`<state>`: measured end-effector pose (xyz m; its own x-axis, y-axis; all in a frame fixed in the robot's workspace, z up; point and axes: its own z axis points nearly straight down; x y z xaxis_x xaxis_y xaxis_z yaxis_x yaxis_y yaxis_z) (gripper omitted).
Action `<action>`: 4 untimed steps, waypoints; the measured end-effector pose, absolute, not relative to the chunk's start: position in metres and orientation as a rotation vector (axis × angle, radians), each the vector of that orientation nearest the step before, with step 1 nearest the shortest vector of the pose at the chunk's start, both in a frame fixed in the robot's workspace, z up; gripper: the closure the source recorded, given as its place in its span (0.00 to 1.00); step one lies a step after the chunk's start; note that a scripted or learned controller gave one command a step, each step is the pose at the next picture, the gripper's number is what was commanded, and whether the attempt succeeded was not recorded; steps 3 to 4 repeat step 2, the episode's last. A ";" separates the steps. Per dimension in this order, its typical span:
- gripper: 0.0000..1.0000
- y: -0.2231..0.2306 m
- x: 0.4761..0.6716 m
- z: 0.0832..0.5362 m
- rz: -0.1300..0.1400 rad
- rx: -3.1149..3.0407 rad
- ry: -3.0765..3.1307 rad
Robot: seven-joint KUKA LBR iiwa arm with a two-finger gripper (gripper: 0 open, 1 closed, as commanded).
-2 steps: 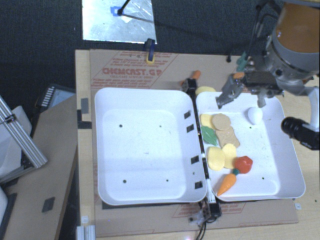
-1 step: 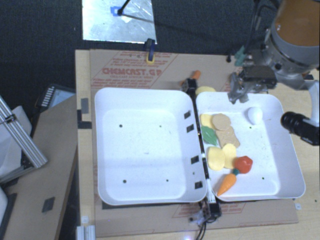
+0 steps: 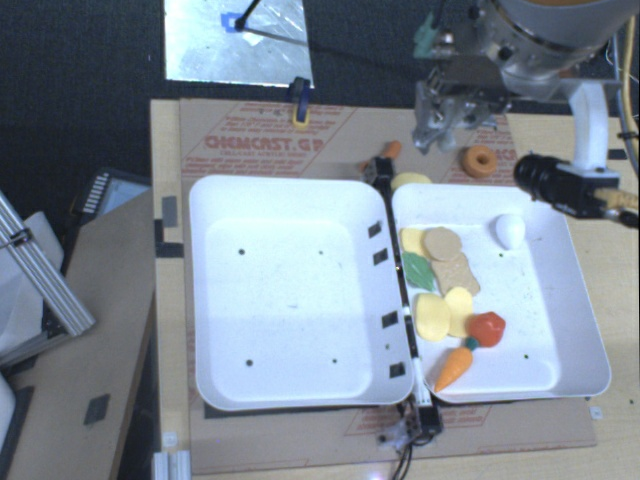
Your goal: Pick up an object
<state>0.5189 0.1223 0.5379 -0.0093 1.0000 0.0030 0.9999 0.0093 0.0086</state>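
Camera view: at far right, looming over the bench, grey arm with its orange band. Below it, hanging above the brown cardboard sheet just beyond the right bin's far rim, the gripper; too blurred to tell whether apart or together, and nothing seen gripped.

On the cardboard, side by side and touching along a clipped seam: left bin and right bin, both white and shallow.

In the right bin, clustered along its left wall: tan bread slice, round tan biscuit, two pale yellow pieces touching each other, green leaf, red tomato, carrot nearest the front rim. Apart from the cluster, near the far right corner, a white egg.

Outside the bins, lying on the cardboard just right of the gripper, a small doughnut.
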 end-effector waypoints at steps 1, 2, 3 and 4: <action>1.00 0.171 0.484 0.397 -0.016 2.216 2.236; 1.00 0.224 0.489 0.242 -0.021 2.219 2.234; 1.00 0.224 0.489 0.242 -0.021 2.219 2.234; 1.00 0.224 0.489 0.242 -0.021 2.219 2.234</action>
